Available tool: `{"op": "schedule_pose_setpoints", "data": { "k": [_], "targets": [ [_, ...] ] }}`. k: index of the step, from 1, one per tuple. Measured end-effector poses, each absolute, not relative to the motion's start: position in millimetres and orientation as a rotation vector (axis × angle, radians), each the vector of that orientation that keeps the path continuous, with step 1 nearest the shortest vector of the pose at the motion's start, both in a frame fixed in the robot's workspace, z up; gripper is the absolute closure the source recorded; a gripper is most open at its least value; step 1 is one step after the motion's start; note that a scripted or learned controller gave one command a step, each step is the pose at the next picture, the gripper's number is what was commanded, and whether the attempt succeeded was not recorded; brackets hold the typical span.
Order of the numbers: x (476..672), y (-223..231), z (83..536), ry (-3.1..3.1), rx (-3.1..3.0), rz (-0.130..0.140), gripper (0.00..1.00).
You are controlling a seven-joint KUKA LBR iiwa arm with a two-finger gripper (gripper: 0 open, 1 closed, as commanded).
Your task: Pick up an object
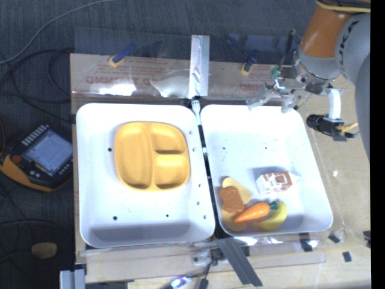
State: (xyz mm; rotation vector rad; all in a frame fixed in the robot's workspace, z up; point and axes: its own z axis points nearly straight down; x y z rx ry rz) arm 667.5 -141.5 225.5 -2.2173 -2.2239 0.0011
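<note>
So the bench (337,179) carries two white bins, and I'll use the right bin (252,125) as the reference for everything. The left bin (96,179) sits touching it along the shared edge and holds a yellow divided tray (150,155), which is the biggest loose thing here. The arm (328,32) comes in over the far right corner of the right bin, orange band up top, and the hand (283,95) hangs just over that bin's far rim. Can't tell whether it's released or clenched from this angle, the tip is too small and cluttered, but nothing looks to be in it. The pickable stuff is all bunched in the near part of the right bin, well apart from the hand: a small milk carton (277,181) lying on its side, a banana (274,217) against the near wall, a carrot (252,211) lying across it with its long axis running roughly left-right, a brown cookie-ish piece (230,198) and a yellow slice (242,190) tucked behind that. My guess is the carton is the easiest grab since it sits a bit clear of the pile, so the hand would have to travel toward the near side of the bin and drop down.
</note>
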Motion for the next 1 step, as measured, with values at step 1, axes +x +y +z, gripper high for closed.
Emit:
{"op": "schedule_pose_setpoints", "data": {
  "k": [1],
  "targets": [
    [553.2, -163.2, 164.2, -2.267, -2.172, 0.003, 0.0]
  ]
}}
